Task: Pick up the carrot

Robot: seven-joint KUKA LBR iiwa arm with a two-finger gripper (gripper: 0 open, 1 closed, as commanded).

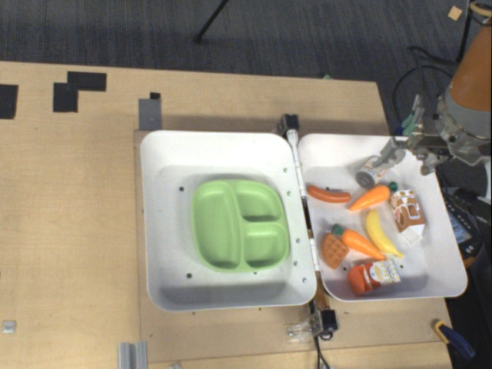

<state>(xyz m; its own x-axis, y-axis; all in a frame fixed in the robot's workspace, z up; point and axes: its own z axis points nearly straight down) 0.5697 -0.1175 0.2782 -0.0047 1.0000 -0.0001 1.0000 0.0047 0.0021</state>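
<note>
My end effector [374, 171] hangs over the upper part of the right-hand shallow white plastic bin [453, 283], reaching in from three o'clock, and I cannot tell how far apart its fingers stand or whether anything sits between them. Two orange toy carrots with green tops lie in this bin: the upper carrot [370, 198] rests just at five o'clock of my end effector, tilted, and the lower carrot [360, 244] lies nearer the bin's middle, beside a yellow toy banana [380, 234]. At nine o'clock of the upper carrot lies a reddish-brown toy sausage [327, 195]. A brown waffle-shaped toy [334, 250] touches the lower carrot's leafy end, a red ketchup bottle [370, 276] lies at six o'clock of it, and a small brown-and-white carton [406, 211] sits at three o'clock of the upper carrot. The left-hand white bin [165, 206] on the light wooden desk [69, 229] holds a green divided plastic tray [238, 224].
</note>
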